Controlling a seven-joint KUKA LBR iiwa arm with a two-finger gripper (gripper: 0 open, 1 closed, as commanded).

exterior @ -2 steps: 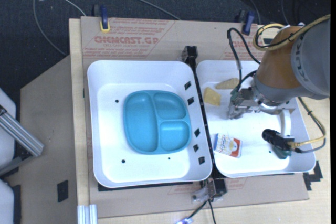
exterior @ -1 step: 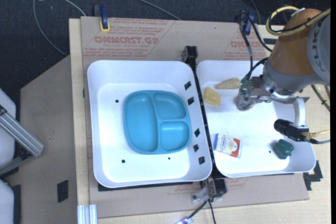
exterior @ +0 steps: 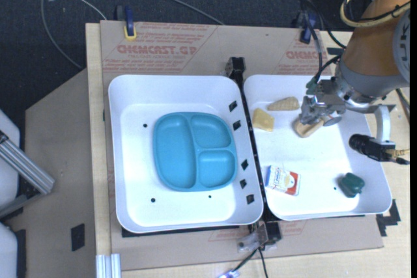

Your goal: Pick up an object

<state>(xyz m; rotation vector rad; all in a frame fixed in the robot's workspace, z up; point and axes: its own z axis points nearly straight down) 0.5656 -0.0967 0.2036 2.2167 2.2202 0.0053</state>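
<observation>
Cardboard-covered surface (exterior: 195, 42) is carrying two shallow white bins side by side. Left bin (exterior: 124, 140) is holding a blue divided plate (exterior: 194, 150), lying flat near its middle. Right bin (exterior: 326, 192) is holding the loose items, and the arm (exterior: 374, 49) is reaching in over its upper right part from the right.

Its tool (exterior: 314, 115) is sitting low over a tan wedge-shaped piece (exterior: 306, 129), and the piece is poking out just below and left of it. Whether the tool is clenched on that piece or merely resting above it, I cannot tell: the wrist is covering the contact.

Judging by this, the step in hand is the grasp on the tan piece. To do it well, the tool should be centring across the narrow width of the wedge, not its slanted end, and closing fully before lifting straight up, since a tapered piece is likely to be squeezing out sideways.

Two other tan pieces are lying to the left: a long one (exterior: 283, 103) and a squarer one (exterior: 263, 120), both apart from the tool. Nearer the front, a small red-and-white packet (exterior: 284, 180) is lying flat, and a small dark green block (exterior: 352, 184) is sitting at the right.
</observation>
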